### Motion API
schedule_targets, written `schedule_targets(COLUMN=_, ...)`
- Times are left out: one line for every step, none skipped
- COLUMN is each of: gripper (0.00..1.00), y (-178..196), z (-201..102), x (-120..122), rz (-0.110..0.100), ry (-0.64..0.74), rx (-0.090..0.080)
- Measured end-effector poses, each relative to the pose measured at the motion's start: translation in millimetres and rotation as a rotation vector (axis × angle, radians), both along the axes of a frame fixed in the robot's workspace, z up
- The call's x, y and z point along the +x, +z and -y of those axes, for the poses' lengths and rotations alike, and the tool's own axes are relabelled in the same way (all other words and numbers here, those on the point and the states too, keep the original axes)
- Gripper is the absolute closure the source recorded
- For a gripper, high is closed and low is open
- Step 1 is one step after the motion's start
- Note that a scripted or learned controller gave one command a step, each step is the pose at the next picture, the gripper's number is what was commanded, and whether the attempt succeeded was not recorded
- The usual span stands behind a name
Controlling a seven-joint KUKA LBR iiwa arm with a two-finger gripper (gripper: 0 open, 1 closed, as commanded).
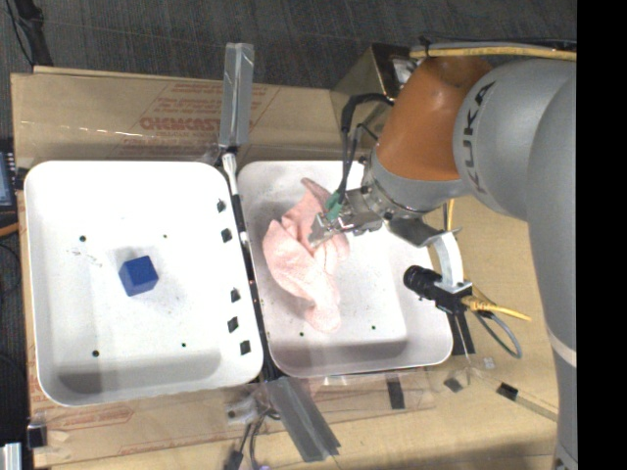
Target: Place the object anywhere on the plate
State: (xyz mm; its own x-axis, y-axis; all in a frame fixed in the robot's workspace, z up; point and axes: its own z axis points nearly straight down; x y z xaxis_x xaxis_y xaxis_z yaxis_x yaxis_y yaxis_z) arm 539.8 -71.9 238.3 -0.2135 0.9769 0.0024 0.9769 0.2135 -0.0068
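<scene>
Nearest us, in the left bin (pixel 59 262), we see a small blue cube (pixel 139 274) sitting alone, well apart from the arm. We cannot make out a plate. In the right bin (pixel 392 336) a pink crumpled cloth (pixel 306 262) lies with its long axis running from upper right to lower left. Farther back, the gripper (pixel 330 220) hangs over the cloth's upper end, seemingly touching it. We cannot tell whether it grips anything there.
</scene>
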Motion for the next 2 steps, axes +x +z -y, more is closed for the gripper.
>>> schedule_targets(gripper=1.00, y=-9, z=-2, x=1, rz=-0.002, ry=0.009, rx=0.000)
schedule_targets(gripper=1.00, y=-16, z=-48, x=0, rz=0.000, ry=0.415, rx=0.002)
